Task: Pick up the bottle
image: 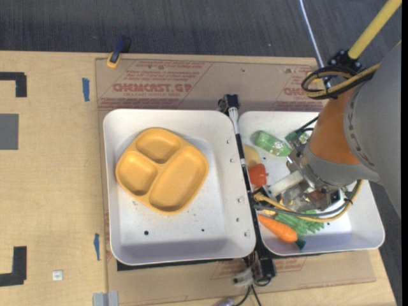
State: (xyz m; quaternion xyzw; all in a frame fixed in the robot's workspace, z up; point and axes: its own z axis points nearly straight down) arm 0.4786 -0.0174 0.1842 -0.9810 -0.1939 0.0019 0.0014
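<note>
One camera watches me from above the bench (51, 171), fixed, looking down at a slant so the bench's far edge and a strip of dark floor (191, 11) beyond it sit at the top of its view. It stands far enough back to take in both white bins whole: the left bin (121, 234) lies near the middle of the picture, and the right bin (366, 234) just beside it, toward the right edge. My arm (357, 126) comes in from the right of that right bin and covers much of it, large in the picture because it rises toward the lens.
</note>
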